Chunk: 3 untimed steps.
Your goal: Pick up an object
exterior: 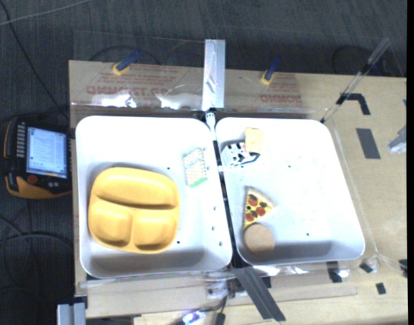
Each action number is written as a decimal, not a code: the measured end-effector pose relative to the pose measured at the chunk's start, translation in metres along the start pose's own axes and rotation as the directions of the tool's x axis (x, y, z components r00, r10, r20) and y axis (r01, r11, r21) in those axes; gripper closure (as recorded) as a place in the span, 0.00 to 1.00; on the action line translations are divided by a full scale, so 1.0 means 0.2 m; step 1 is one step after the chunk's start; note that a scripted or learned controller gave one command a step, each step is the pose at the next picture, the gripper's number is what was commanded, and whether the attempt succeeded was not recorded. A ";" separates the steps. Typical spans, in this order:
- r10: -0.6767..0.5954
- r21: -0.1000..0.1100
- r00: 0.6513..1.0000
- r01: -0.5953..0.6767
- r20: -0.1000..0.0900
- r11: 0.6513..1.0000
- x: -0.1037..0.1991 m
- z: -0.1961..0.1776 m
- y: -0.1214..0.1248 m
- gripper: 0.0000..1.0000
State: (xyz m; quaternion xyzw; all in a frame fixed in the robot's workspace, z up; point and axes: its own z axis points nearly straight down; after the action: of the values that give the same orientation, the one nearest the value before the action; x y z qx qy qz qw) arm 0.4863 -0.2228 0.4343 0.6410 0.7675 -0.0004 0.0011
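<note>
We see a pizza slice resting against a brown disc in the right bin, easy pickings; the claw's state we cannot tell.

We look down on two white bins side by side on the table: the left bin holds a yellow divided tray and a small packet; the right bin holds a pizza slice toy, a tan disc and a cream block.
</note>
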 end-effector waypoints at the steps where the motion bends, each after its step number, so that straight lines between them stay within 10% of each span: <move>1: -0.089 0.002 0.996 0.089 -0.001 0.996 0.06 0.40 0.01 1.00; 2: -0.245 0.003 0.969 0.245 0.000 0.969 -0.04 0.00 0.20 1.00; 3: -0.336 0.002 0.942 0.336 0.002 0.942 -0.07 0.00 0.33 1.00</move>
State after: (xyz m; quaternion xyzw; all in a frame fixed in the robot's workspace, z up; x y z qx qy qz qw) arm 0.5545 -0.2238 0.4342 0.5009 0.8655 -0.0018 0.0014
